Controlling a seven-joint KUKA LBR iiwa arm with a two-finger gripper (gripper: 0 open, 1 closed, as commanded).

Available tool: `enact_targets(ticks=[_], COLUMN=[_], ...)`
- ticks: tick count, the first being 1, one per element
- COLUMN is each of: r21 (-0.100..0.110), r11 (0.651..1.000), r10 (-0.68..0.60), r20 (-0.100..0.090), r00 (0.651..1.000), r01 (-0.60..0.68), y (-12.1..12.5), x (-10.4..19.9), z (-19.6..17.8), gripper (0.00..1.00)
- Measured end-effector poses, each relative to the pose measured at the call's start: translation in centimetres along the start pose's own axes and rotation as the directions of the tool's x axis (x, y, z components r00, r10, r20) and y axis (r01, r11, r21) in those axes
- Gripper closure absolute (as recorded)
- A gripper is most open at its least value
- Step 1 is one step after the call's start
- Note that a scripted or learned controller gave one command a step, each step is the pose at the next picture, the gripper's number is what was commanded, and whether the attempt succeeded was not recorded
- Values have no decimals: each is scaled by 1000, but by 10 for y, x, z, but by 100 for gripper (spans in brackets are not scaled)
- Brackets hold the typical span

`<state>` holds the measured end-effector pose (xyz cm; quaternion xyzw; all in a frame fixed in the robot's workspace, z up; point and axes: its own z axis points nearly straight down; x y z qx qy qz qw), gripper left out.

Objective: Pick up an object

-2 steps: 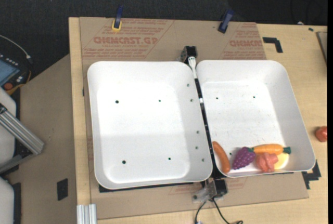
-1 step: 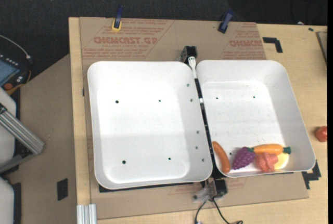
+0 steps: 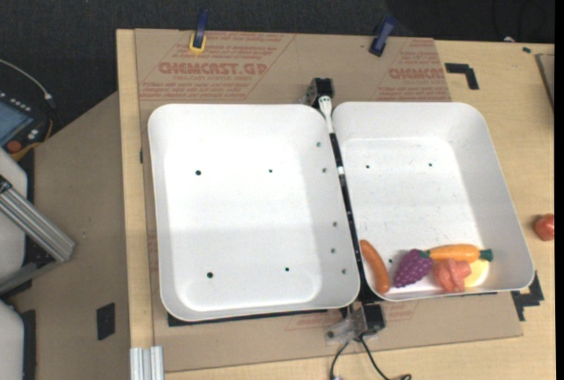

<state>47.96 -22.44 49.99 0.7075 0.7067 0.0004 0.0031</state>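
Note:
Several toy foods lie along the near wall of the right bin (image 3: 493,184). An orange sausage-shaped piece (image 3: 374,266) lies at the near left corner. A purple grape bunch (image 3: 411,267) sits to its right. An orange carrot with a green tip (image 3: 458,253) lies above a red piece (image 3: 449,275) and a pale yellow piece (image 3: 477,272).
The left bin (image 3: 176,193) sits beside the right one on a brown cardboard sheet (image 3: 264,61). A small red object (image 3: 544,227) rests on the bench right of the bins. Blue clamps (image 3: 200,31) hold the far cardboard edge. A cable (image 3: 352,352) trails from the near edge.

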Motion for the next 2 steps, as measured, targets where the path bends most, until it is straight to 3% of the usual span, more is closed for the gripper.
enact_targets(ticks=[2], r21=[-1], r11=[1000], r10=[-2], r20=[0], r00=[1000], r01=[2], y=[0], x=[0], z=[-36], gripper=[100])
